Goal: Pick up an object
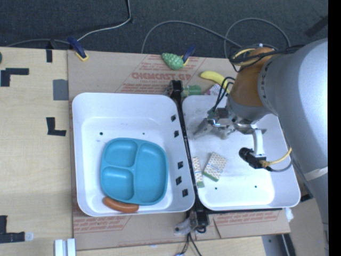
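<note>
You see the gripper point(213, 127) low in the right bin point(266, 196), its fingers spread and holding nothing. The patterned sponge point(214, 166) lies flat just below it, probably the target, because it sits free from the walls.

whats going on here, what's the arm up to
A grey arm reaches in from the right with its gripper low over the right bin, near that bin's upper left. Nothing shows between its fingers, so no pick yet. Two small patterned packets lie in the same bin just below the gripper. The left bin holds a blue divided plate with an orange sausage at its lower edge. A banana and a green toy lie on the cardboard behind the bins.
</note>
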Tool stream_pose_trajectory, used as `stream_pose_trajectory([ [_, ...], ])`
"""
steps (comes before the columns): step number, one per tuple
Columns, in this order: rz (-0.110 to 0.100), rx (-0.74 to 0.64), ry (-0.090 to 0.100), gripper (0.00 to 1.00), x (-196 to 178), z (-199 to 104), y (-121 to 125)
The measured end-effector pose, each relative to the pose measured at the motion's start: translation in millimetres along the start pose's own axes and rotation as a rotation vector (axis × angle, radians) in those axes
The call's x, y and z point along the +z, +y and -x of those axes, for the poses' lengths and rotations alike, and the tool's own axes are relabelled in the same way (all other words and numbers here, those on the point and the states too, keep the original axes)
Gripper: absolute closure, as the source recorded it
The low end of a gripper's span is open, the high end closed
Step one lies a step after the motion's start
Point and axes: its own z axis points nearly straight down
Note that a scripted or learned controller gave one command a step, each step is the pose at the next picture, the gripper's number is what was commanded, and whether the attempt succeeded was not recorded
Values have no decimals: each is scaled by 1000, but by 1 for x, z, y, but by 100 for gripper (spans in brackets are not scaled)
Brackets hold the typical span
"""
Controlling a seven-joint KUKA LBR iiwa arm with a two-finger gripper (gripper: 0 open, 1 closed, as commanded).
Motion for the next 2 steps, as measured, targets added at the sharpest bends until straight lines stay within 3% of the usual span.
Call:
stream_pose_trajectory([
  [2,5,0,0,0,-1,1,-59],
])
